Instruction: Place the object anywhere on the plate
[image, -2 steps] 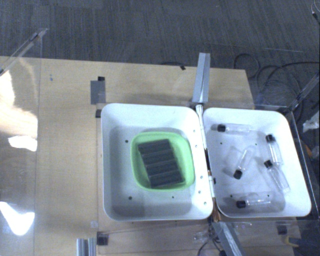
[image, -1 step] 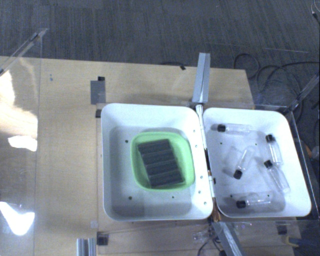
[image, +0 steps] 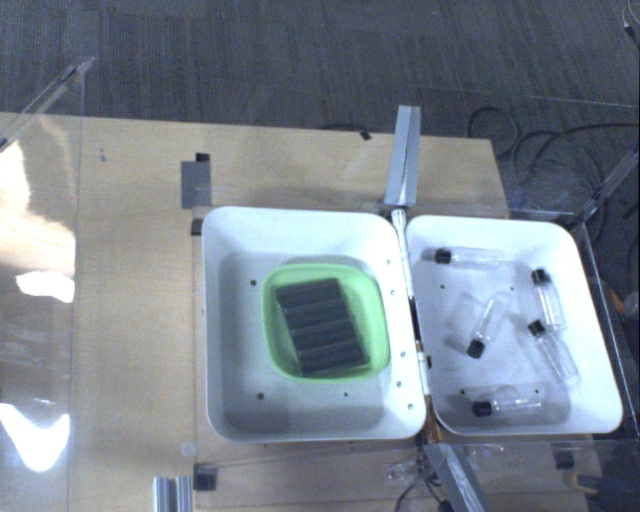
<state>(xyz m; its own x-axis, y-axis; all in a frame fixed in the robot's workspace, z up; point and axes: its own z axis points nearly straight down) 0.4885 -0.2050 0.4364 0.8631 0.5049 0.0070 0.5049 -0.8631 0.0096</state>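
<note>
A square green plate (image: 276, 300) rests in the middle of the left white bin (image: 230, 400). A dark grey ribbed rectangular block (image: 320, 326) lies on the plate, turned slightly off square. In the right white bin (image: 590, 400) lie several clear plastic tubes with black caps: one near the back left (image: 465, 258), one at the right (image: 546, 296), one in the middle (image: 485, 328), one toward the right front (image: 553, 350) and one at the front (image: 508, 403).
A grey metal post (image: 403, 165) stands behind the seam between the two bins. Cables (image: 530, 150) trail over the floor at the back right. The wooden bench top (image: 100, 300) stretches bare to the left of the bins.
</note>
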